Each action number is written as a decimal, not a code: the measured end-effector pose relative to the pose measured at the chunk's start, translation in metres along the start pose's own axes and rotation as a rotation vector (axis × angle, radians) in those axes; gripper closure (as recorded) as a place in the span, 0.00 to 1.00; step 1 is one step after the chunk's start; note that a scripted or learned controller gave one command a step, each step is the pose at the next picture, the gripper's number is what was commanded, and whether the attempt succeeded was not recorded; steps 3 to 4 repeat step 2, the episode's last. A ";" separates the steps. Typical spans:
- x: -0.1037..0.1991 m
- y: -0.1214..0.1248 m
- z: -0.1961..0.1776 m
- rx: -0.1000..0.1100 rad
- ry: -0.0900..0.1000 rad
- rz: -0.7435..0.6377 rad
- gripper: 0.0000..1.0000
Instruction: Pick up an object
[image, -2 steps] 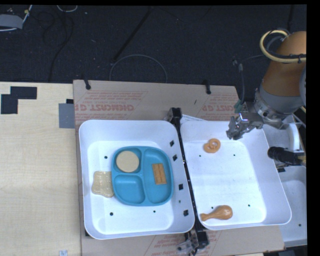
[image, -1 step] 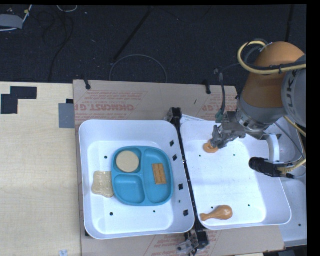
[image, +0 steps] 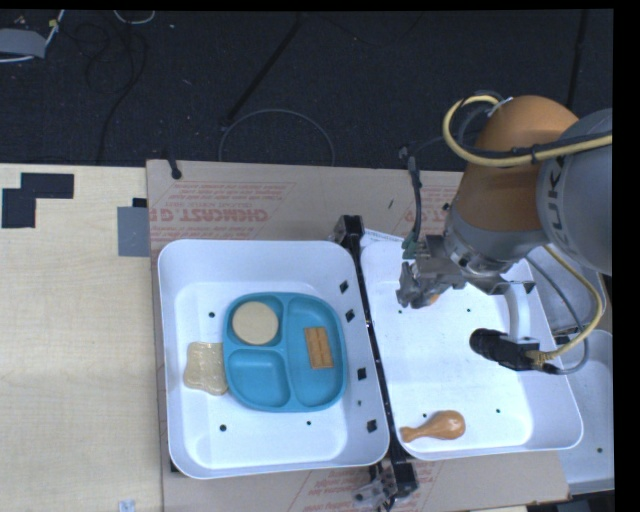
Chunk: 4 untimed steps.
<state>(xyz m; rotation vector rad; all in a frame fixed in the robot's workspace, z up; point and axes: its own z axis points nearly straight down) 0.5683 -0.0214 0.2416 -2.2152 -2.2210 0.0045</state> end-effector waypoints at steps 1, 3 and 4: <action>0.055 -0.002 0.007 0.000 0.000 0.000 1.00; 0.104 -0.019 0.001 0.000 0.000 -0.002 1.00; 0.104 -0.019 0.001 0.000 0.000 -0.002 1.00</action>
